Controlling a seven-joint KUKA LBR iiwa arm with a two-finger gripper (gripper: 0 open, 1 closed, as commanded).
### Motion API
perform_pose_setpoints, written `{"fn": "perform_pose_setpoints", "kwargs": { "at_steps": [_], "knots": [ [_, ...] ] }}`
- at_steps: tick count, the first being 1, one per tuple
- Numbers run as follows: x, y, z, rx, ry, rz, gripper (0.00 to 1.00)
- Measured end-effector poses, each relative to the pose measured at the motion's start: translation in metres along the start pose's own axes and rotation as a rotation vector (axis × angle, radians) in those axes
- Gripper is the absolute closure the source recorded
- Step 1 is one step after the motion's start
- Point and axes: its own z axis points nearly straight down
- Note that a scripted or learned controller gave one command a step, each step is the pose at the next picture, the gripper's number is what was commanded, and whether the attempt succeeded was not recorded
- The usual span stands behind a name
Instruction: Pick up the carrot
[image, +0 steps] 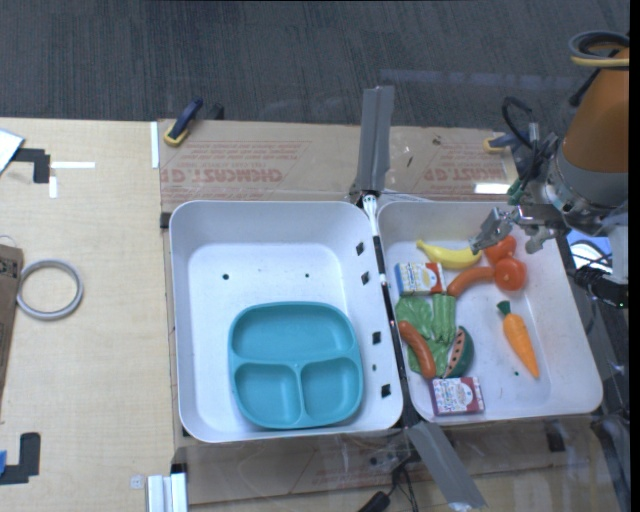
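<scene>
The carrot (520, 341), orange with a green top, lies in the right bin (560, 400) near its right wall, with its tip toward the front. My gripper (512, 232) hangs over the bin's back right part, above a red tomato (509, 273). It is well behind the carrot and apart from it. Its fingers (487, 233) stand spread, open, with nothing between them.
In the right bin a yellow banana (448, 253), an orange sausage (468, 281), a small carton (415, 278), green vegetables (432, 318), a watermelon slice (459, 350) and a pink box (457, 396) lie left of the carrot. The left bin (200, 300) holds a teal divided plate (296, 365).
</scene>
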Motion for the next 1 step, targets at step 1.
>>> {"fn": "perform_pose_setpoints", "kwargs": {
  "at_steps": [1],
  "knots": [
    [-0.0001, 0.0004, -0.0085, 0.001, -0.001, -0.002, 1.0]
  ]
}}
